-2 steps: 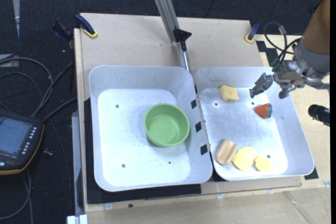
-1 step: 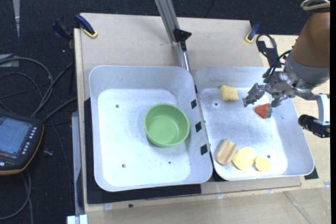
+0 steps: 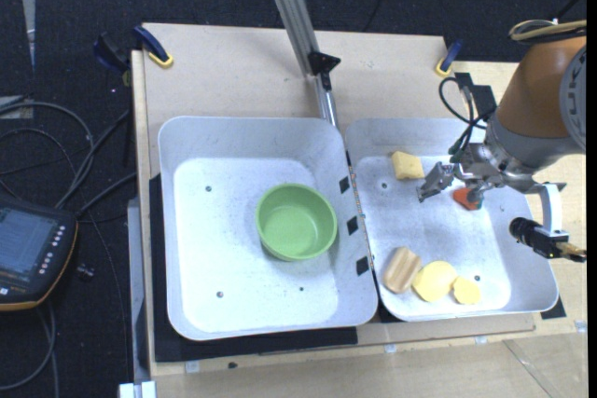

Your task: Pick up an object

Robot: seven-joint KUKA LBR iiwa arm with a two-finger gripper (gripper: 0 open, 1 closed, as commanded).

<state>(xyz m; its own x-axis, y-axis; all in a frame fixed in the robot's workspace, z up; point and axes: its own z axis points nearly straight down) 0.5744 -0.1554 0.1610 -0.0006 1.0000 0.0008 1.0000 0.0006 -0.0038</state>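
Plywood bench [image 3: 242, 75], pale and bare, carries two shallow white bins side by side, with dark carpet, loose cables and a handheld control pad [image 3: 28, 252] on the floor around it, and a slanted metal pole [image 3: 294, 5] coming down to the seam between the bins. In the right bin [image 3: 494, 247] a small red-orange object [image 3: 465, 198] lies near the far right part of the floor, partly hidden under the gripper [image 3: 450, 182]; its shape is too covered to make out. Whether the gripper's metal ends are spread or closed cannot be told from this angle, and nothing is plainly seen held between them. Just left of it, toward the far edge, sits a yellow chunk [image 3: 407, 165]. Along the near side of the same bin lie a tan bread-like piece [image 3: 401, 268], a round yellow piece [image 3: 435, 281] touching it, and a smaller yellow piece [image 3: 467, 292] just beside that. The left bin [image 3: 196, 200] holds a green bowl [image 3: 297, 221], upright, near its middle. Blue and yellow clamps [image 3: 149, 47] grip the bench's far corners.
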